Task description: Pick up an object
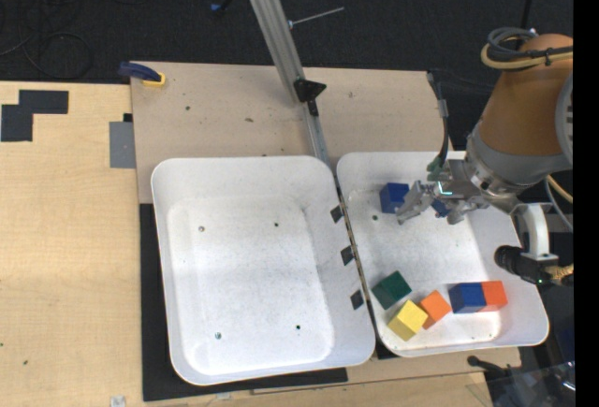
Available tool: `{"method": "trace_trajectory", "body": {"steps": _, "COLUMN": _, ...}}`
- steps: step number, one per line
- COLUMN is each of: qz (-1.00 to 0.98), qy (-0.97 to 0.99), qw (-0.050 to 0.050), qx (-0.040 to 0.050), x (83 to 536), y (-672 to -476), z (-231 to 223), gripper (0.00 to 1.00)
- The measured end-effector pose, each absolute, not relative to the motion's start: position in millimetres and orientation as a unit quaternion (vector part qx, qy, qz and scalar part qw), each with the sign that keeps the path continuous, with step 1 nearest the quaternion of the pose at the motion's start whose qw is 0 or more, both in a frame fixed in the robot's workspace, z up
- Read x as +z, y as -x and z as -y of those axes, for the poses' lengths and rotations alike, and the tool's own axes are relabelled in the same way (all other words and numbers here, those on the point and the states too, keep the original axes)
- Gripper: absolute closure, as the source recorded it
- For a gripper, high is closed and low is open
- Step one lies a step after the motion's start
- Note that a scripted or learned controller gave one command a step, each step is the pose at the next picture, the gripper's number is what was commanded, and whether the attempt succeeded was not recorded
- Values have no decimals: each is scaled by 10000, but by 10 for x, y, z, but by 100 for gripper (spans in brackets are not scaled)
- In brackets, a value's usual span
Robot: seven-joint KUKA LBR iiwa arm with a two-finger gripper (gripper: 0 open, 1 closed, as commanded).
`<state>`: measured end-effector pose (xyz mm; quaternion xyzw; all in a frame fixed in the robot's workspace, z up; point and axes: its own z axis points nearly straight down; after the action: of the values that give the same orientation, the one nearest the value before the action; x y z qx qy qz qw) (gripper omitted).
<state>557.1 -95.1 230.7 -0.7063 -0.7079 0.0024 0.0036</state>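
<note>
One blue cube [394, 197] just left of the gripper [415, 206], touching its fingertips; grip state unclear.

Look past the bins and you have the tabletop [65, 237], pale wood on the left with dark patches [33, 110] near its far edge. A brown board [243, 110] lies behind the bins. On its far left corner you can see a blue and yellow clamp [142, 73]. A silver rail [273, 21] slants up from the board's middle, a black bracket [308, 91] at its base.
</note>
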Motion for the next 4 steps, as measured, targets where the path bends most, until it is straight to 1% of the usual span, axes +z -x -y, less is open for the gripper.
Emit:
{"method": "trace_trajectory", "body": {"steps": 1, "qz": 7063, "qy": 7079, "qw": 15, "qx": 8, "x": 2329, "y": -5577, "z": 970, "gripper": 0}}
{"method": "trace_trajectory", "body": {"steps": 3, "qz": 7064, "qy": 7078, "qw": 34, "qx": 25, "x": 1437, "y": -5604, "z": 991, "gripper": 0}}
{"method": "trace_trajectory", "body": {"steps": 4, "qz": 7060, "qy": 7082, "qw": 12, "qx": 6, "x": 919, "y": -5604, "z": 982, "gripper": 0}}
